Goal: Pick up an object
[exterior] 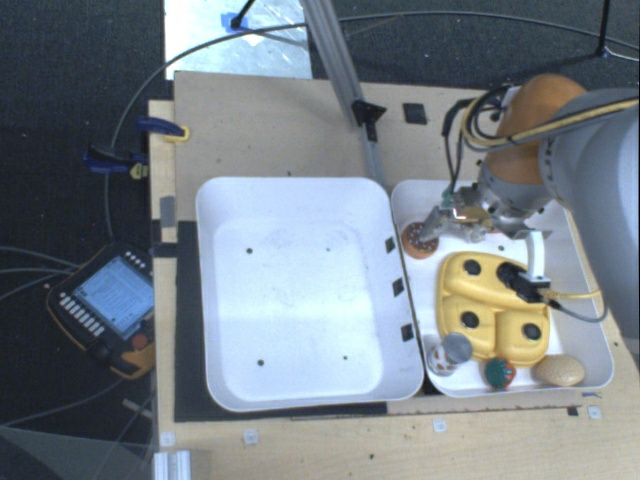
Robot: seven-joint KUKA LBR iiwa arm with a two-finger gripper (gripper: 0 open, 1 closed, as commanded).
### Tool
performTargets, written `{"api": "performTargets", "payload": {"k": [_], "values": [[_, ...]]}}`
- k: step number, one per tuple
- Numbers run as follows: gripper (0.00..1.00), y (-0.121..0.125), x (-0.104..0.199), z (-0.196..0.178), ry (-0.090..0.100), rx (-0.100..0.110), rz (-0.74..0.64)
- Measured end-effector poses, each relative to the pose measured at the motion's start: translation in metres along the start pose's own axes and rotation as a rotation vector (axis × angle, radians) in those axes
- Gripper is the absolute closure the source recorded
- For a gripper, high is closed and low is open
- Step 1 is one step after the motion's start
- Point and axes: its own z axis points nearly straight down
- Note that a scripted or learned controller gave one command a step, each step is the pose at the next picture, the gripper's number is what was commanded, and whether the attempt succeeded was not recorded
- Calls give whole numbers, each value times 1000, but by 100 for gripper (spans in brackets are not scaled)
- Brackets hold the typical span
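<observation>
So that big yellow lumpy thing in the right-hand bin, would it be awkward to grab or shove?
Probably awkward. The yellow thing looks like rigid moulded plastic, so it should keep its shape. Its broad, rounded humps seem wide for a small tool, so fingers might slip off. Pushed, it would likely slide rather than roll, nudging the beige pebble-like object and small ball beside it.
</observation>
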Motion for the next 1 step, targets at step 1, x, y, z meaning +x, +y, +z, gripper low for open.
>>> {"api": "performTargets", "payload": {"k": [1], "values": [[100, 3, 2, -14, 3, -10, -1]]}}
